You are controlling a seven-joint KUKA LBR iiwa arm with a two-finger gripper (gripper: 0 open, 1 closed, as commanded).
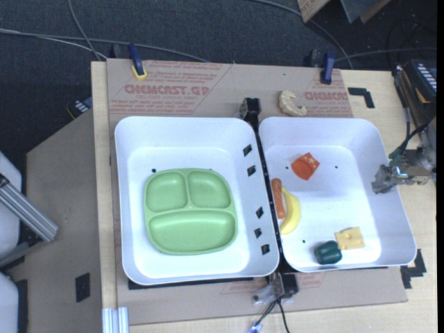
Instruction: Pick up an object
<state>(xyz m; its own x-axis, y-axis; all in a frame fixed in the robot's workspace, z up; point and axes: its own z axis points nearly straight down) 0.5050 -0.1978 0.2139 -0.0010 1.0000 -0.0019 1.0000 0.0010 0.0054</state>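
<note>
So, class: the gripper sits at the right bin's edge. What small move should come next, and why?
Probably a short move leftward over the right bin, toward the orange block. The gripper sits at the bin's right rim, and the block lies apart from the other items, so it looks easiest to reach.

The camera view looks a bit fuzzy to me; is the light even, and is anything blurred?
Camera view: soft throughout, lettering on the board barely readable; light even, bright on the right bin, faint shadows under the green tray; the tool at the right edge is smeared.
</note>
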